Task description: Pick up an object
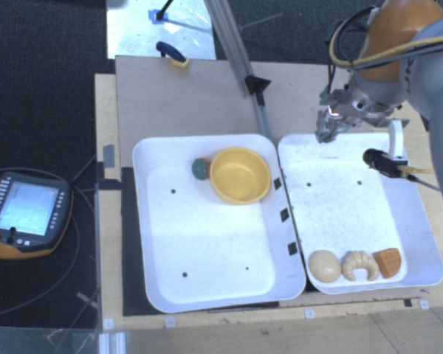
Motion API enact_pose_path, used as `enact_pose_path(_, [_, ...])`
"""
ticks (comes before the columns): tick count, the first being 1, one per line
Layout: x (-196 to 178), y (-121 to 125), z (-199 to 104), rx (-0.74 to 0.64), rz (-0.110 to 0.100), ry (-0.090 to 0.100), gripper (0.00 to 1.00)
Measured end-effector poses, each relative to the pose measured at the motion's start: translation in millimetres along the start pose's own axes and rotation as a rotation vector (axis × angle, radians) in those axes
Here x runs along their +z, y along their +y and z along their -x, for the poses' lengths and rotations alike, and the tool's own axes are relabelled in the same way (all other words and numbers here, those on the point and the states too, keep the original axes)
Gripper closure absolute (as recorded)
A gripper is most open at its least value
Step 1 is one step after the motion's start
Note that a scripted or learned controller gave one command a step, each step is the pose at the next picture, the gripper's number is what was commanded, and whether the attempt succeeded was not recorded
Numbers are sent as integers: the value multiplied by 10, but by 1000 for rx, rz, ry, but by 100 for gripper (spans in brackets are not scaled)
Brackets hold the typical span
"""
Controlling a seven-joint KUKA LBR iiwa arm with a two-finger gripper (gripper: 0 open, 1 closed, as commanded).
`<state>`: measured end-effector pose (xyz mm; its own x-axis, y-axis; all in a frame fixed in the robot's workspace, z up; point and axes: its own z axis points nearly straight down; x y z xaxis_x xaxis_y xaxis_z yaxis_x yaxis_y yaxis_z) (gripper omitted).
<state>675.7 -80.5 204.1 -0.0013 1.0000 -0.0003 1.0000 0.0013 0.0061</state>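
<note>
Two shallow white bins are seen side by side on the bench: a left bin [162, 271] and a right bin [421, 227]. In the left bin, one yellow bowl [240, 175] is placed near the far edge, upright, and one small dark green ball [200, 169] is found touching or just beside the bowl's left rim. In the right bin, three items are lined up along the near edge: one pale rounded bun [324, 265], one croissant-shaped piece [360, 265] just beside it, and one orange-brown bread slice [387, 262] at the right end of the row. The gripper [326, 133] is held over the far left corner of the right bin, well apart from all three items; nothing is seen between its fingers, though whether they are spread or closed cannot be told. One teach pendant [23, 214] is laid on the dark floor to the left.
</note>
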Motion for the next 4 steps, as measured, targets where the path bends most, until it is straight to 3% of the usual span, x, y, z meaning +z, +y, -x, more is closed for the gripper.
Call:
enact_pose_path(1, [-256,8,0,0,-3,0,100])
enact_pose_path(4, [-489,-935,-1198,-3,-5,2,100])
